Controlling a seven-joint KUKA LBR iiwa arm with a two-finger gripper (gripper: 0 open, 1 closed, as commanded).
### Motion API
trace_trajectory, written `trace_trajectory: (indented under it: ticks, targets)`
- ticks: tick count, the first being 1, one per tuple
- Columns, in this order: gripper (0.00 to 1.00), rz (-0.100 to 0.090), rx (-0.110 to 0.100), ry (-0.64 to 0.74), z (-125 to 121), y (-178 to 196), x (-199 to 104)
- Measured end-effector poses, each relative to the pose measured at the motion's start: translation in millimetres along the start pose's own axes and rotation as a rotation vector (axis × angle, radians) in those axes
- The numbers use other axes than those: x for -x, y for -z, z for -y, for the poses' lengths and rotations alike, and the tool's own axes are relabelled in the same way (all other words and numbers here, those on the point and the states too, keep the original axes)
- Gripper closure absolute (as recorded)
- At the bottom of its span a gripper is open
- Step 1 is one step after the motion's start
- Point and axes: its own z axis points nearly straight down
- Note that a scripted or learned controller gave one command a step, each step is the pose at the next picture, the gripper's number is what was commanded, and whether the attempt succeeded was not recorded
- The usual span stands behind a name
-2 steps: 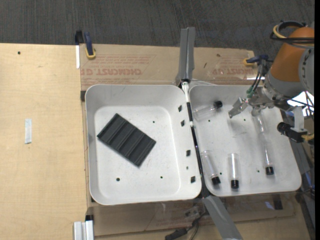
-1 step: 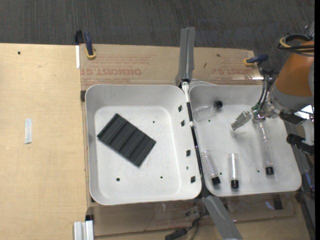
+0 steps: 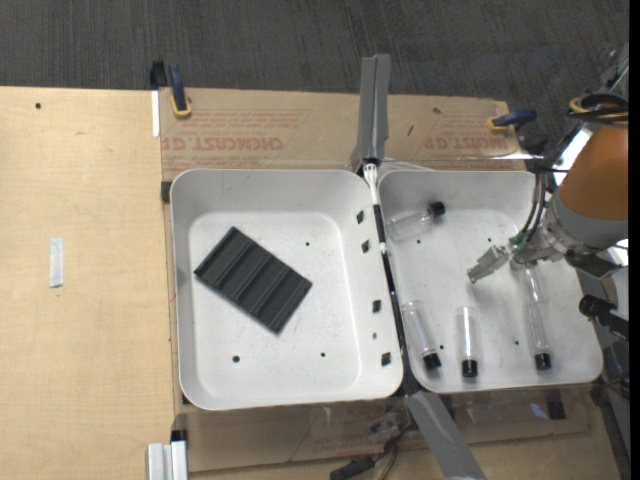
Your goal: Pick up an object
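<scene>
Ribbed dark slab [image 3: 252, 279] lies flat in left bin [image 3: 190, 268]. Clear black-capped tubes [image 3: 466, 341] in right bin [image 3: 590, 368]. Gripper [image 3: 487, 266] small, blurred; finger state unreadable.

The one camera hangs above the bench [image 3: 80, 168] and looks down on it at a slant, far enough off to take in both white bins whole. The left bin [image 3: 185, 268] sits near the middle of the view and the right bin [image 3: 480, 196] runs close to the right side. Beyond the bench's far edge a strip of dark carpet [image 3: 300, 18] fills the top of the view, so the camera faces away from the near edge. The bench's bare wood spreads out to the left. The arm [image 3: 600, 173] comes in at the right, partly cut off there.
</scene>
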Motion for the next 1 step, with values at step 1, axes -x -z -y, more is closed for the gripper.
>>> trace_trajectory:
  ticks: [1]
  targets:
    - [0.0, 0.014, -0.009, 0.058, -52.3, -2.3, 7.6]
